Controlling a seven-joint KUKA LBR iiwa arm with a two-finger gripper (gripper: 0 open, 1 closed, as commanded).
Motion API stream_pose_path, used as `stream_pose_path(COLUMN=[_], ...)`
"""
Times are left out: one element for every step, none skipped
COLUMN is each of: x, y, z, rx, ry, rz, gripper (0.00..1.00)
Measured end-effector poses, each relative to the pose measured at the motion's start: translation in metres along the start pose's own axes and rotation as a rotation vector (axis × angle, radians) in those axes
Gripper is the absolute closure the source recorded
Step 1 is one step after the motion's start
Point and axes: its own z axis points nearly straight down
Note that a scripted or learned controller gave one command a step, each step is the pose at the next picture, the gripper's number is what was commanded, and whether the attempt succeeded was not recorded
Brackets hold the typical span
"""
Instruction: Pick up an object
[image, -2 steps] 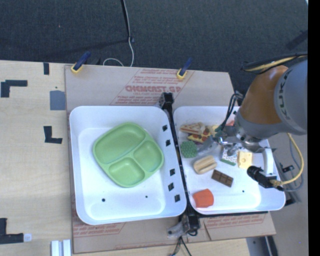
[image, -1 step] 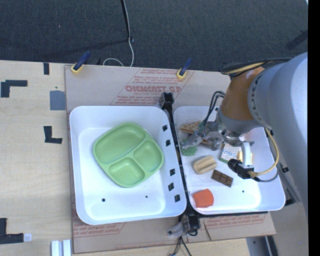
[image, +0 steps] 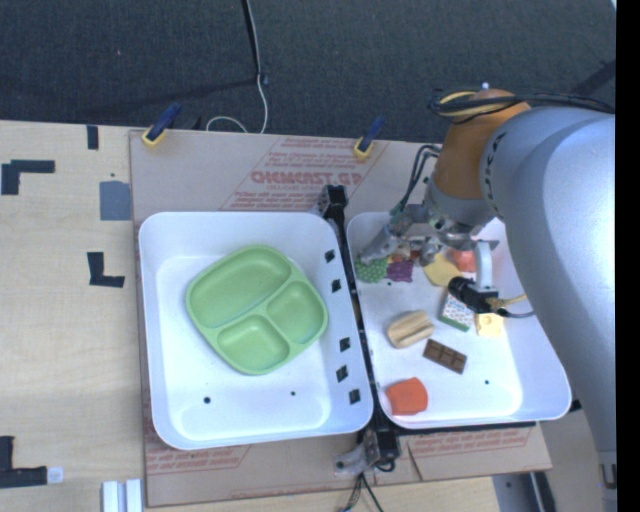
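Purple toy grapes (image: 401, 268) under the gripper (image: 405, 243) look light and bumpy; pinch the cluster's middle. Finger opening: cannot tell.

We see a pale wooden bench (image: 60, 300) carrying a brown cardboard sheet (image: 290, 175) — held by two blue-and-yellow clamps (image: 160, 128) at its far edge. On the sheet sit two shallow white bins (image: 165, 330), touching side by side.

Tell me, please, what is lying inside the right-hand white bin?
The right bin holds a bread roll, chocolate bar, orange piece and small toys. The gripper covers its far end.
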Motion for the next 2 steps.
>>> stream_pose_path(x=[-0.004, -0.003], y=[0.008, 0.010], z=[0.000, -0.013], rx=[0.005, 0.000], ry=[0.004, 0.004], rz=[0.001, 0.002], gripper=[0.00, 1.00])
